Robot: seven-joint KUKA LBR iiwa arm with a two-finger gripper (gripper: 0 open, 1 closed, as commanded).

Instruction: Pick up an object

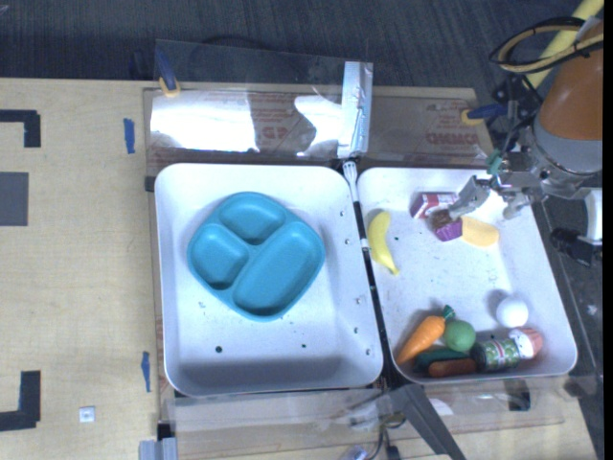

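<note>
Dark carpet surrounds a pale wooden bench (pixel 67 257) carrying two shallow white bins side by side. From the right edge a grey arm with an orange band (pixel 573 103) reaches in and sets its gripper (pixel 458 211) low over the back of the right bin (pixel 536 286). Whether its fingers are spread or closed cannot be told, and nothing is clearly caught between them. Directly under the fingertips sits a small purple object (pixel 447 228), probably the intended pick. Touching it on the side toward the arm lies a yellow piece (pixel 481 234); just beyond the tips, away from the arm, stands a small red and white carton (pixel 431 203). Further out that way a banana (pixel 381 241) lies along the bin's inner wall. Well in front of the gripper, heaped in the near corner, are a carrot (pixel 422 337), a green vegetable (pixel 460 334), a white egg (pixel 512 312) and a small bottle (pixel 508 349) on its side. Far beyond the gripper, the left bin (pixel 182 353) holds a blue divided plate (pixel 255 254)
</note>
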